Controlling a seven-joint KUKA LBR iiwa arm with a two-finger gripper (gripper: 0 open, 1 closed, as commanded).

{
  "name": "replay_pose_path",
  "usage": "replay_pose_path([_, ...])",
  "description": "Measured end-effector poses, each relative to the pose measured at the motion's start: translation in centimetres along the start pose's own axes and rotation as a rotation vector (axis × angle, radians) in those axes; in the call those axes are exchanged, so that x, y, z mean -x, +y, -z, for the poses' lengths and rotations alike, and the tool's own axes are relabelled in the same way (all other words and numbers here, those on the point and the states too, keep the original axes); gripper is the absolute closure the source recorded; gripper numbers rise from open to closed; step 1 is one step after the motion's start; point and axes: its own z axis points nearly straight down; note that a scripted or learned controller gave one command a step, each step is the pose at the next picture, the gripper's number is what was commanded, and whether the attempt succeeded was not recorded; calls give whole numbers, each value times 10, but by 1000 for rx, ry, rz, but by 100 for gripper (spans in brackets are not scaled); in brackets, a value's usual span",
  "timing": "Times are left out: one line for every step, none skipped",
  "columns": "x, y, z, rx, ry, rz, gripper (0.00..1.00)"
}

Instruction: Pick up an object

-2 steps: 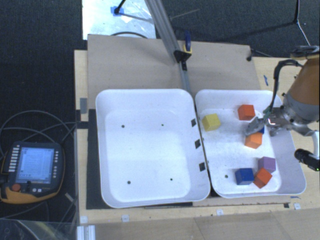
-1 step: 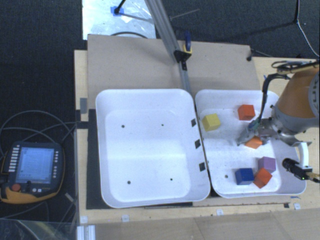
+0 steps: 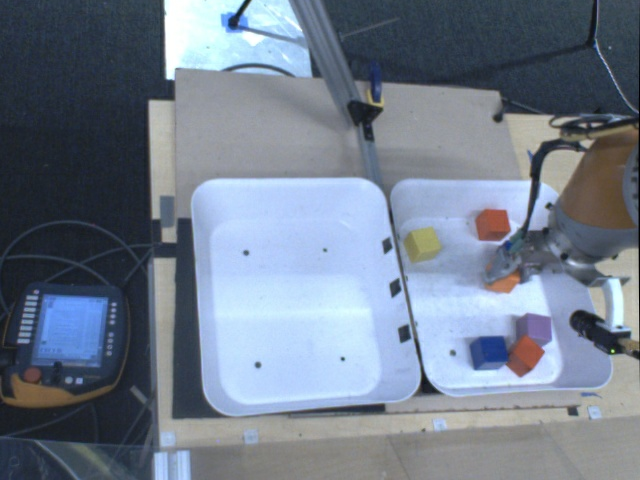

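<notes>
Your gripper (image 3: 507, 266) sits low in the right bin (image 3: 440, 368), directly over a small orange piece (image 3: 503, 284) that peeks out at its lower edge, so the target lies just beneath and slightly toward you; whether anything is clamped, you cannot tell from here. Count six things in that bin: three orange, one yellow block (image 3: 422, 244), one blue cube (image 3: 488, 352), one purple block (image 3: 535, 327). The left bin (image 3: 215, 268) shares the counter (image 3: 300, 98).
</notes>
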Motion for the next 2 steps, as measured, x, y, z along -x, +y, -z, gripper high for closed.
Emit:
replay_pose_path([1, -1, 44, 1, -1, -1, 100])
replay_pose_path([4, -2, 108, 4, -2, 0, 100])
